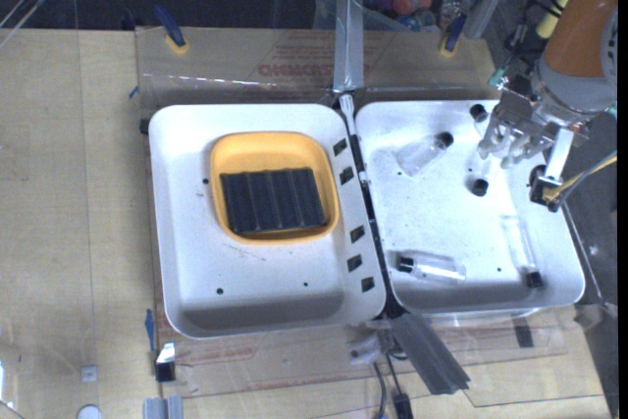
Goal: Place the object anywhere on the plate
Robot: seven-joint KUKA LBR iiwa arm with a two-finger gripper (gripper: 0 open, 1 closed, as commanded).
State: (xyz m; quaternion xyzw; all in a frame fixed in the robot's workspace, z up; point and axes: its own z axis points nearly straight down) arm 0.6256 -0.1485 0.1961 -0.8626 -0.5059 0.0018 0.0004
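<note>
Looking down at a slant: two white bins sit side by side, the left bin (177,211) and the right bin (549,260), touching along a central divider.
Plate: a yellow plate (273,150) lies in the middle of the left bin, bearing a dark ribbed block (273,199) over most of its face; a bare yellow rim shows all round, which is likely the free landing room.
Objects: several clear vials with dark caps lie in the right bin, one near the upper middle (424,152), one near the front wall (430,265), one along the right side (518,248). All lie flat and well apart from the plate, across the divider.
Why so: picking stock is kept in one bin and the target in the other, so a carry must cross the divider.
Arm: the grey wrist with its orange band reaches in from the right, above the right bin's far right corner.
Gripper: the gripper (510,144) points downward over the bin's upper right area.
Jaws: cannot tell whether parted or closed; nothing is seen between them.
Stage: by my judgement, the pick is not yet made.
</note>
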